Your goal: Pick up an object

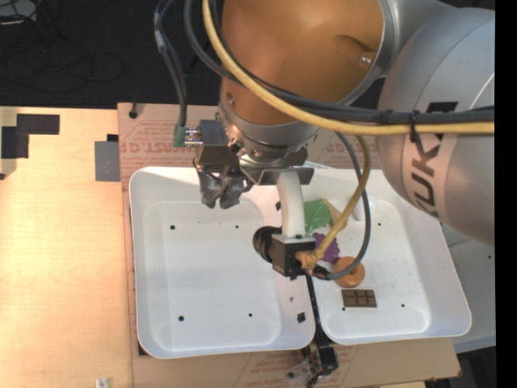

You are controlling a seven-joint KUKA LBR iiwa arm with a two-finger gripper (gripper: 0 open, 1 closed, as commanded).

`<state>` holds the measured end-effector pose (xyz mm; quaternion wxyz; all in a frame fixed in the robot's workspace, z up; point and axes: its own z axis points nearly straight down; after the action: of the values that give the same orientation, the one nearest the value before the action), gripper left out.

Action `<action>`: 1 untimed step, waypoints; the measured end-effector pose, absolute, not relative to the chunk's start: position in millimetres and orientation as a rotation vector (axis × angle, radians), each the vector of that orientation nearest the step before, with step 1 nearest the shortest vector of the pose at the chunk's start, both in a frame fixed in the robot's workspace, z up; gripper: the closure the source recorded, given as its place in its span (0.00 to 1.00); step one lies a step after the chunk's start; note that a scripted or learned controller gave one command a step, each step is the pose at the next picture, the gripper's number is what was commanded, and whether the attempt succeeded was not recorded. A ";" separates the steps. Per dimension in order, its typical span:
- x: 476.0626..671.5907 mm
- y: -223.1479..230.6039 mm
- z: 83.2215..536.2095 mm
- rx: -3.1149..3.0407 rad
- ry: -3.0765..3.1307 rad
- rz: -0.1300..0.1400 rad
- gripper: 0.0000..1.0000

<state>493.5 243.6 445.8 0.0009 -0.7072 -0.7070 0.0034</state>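
We see a small cluster near the inner edge of the right bin [420, 314]: a green block [317, 213], a purple piece [330, 242], an orange disc [350, 276] and a brown chocolate-like slab [359, 298]. They look light and rigid; we judge the disc easiest to pinch across its edges. The gripper [222, 191] hangs over the left bin's [161, 314] far edge; we cannot tell its spread, and nothing shows in it.

The arm [339, 63] hangs over two white bins [202, 330]; green [317, 213], purple [329, 241], orange [350, 272] and brown [359, 299] things lie in the right bin.
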 end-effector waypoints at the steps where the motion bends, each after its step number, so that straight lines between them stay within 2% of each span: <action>1: 516.6 244.0 181.9 -2.221 -2.220 0.003 1.00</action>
<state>516.6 244.0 181.9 0.0007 -0.7071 -0.7071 0.0008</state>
